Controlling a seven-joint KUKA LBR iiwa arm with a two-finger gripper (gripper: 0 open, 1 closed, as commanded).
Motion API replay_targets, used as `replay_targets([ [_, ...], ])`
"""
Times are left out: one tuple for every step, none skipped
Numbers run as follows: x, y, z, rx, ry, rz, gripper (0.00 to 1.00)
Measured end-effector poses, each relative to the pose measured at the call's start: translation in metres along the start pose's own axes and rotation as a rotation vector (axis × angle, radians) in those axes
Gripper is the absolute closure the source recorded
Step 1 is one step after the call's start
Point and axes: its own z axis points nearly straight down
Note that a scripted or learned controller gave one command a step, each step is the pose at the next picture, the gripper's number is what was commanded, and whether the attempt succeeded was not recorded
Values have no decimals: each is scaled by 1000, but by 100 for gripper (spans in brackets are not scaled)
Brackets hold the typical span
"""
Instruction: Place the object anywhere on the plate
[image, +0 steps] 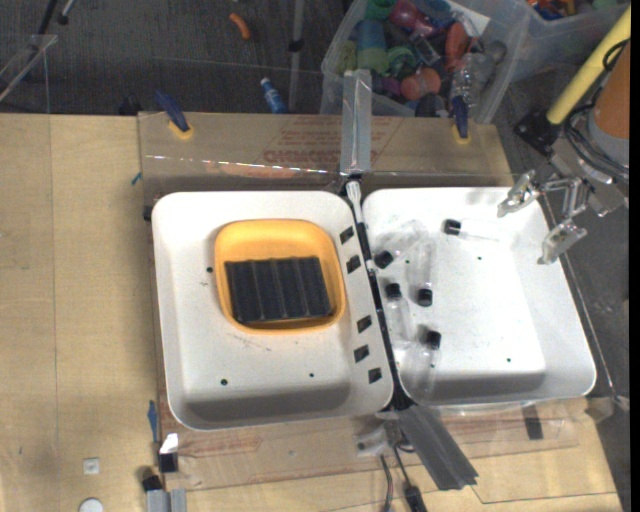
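A yellow-orange plate (278, 238) lies in the left bin (190, 380). A black ribbed rectangular object (277, 289) rests flat on the plate, towards its front half. My gripper (536, 219) hangs over the far right corner of the right bin (520, 340), well away from the plate. Its two silver fingers (513, 197) stand apart and open, with nothing between them.
Several small clear pieces with black caps (424, 296) lie scattered along the left side of the right bin. A central divider with black tabs (362, 300) separates the bins. A tub of coloured toys (420, 45) sits behind the bench.
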Motion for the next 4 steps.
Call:
replay_targets([
  [0, 1, 14, -5, 3, -320, 0],
  [-9, 20, -1, -5, 1, -613, 0],
  [1, 1, 6, -7, -1, -985, 0],
  [0, 2, 1, -12, -2, -1284, 0],
])
